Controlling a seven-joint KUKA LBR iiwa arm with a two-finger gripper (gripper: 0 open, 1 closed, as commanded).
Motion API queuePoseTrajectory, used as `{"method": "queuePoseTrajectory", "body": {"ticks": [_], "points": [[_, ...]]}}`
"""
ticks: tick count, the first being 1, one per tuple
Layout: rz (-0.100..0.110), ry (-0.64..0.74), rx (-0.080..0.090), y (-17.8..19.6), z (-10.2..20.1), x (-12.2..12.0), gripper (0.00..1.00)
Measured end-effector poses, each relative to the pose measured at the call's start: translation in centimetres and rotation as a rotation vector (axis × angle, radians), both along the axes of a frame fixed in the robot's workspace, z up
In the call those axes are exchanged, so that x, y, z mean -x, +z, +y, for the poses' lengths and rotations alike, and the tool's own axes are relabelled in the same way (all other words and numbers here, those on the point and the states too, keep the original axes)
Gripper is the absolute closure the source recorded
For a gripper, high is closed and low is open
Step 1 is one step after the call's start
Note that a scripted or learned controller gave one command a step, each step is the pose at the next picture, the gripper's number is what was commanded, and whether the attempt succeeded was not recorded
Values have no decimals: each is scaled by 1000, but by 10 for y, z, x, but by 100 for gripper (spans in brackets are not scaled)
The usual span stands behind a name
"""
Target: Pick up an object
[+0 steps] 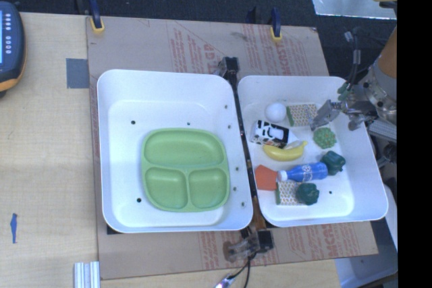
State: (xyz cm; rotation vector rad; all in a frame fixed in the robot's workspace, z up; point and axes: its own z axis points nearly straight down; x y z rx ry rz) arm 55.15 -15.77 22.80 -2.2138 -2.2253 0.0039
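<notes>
Camera view gives us the banana [284,151] as our landmark, lying mid-way in the right bin [361,209]. Well to its left, the left bin [108,145] holds a green divided tray [184,168], likely set apart as a drop place. Just beside the banana, up and left, we see a black-and-white toy [271,133] and a white ball [275,110]; below it, a blue bottle [306,173] and an orange piece [266,178]. Right of the banana sits a green bumpy ball [325,137]. Above that hangs the gripper [336,112], near the bin's far right edge; we judge its fingers spread apart, with nothing between them. The close crowding may hinder a clean grasp.
</notes>
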Motion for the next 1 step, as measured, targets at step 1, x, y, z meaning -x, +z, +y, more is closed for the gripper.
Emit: {"method": "queuePoseTrajectory", "body": {"ticks": [1], "points": [[6,0,1,-65,-31,-29,0]]}}
